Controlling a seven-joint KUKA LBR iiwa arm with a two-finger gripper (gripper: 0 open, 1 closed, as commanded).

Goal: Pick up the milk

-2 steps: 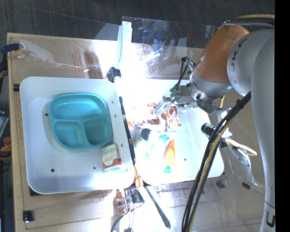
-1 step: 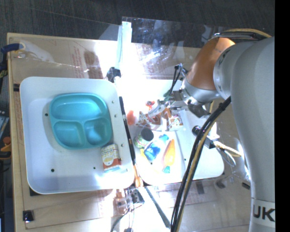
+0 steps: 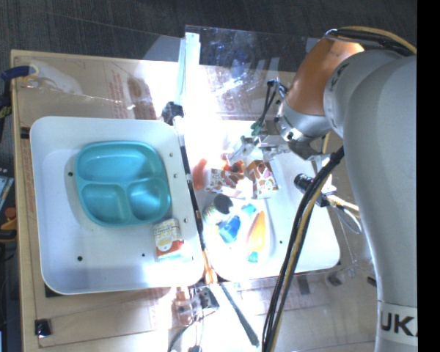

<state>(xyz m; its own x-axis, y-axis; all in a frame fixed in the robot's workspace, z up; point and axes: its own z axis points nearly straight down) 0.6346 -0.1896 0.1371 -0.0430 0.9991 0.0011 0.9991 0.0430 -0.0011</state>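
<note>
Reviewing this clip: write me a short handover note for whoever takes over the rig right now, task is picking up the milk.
Gripper: low over the right bin, above its pile of small items; glare hides what the jaws are doing.
Milk: a small carton lies in the left bin, beside the teal divided plate, apart from the gripper.
Done: nothing visible.
Left: reach the carton, grasp, lift.

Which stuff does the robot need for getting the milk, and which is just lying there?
Needed: the gripper, and probably the small carton in the left bin, if that's the milk.

Just lying there: blue tray, orange carrot, blue toy, boxes.
</note>
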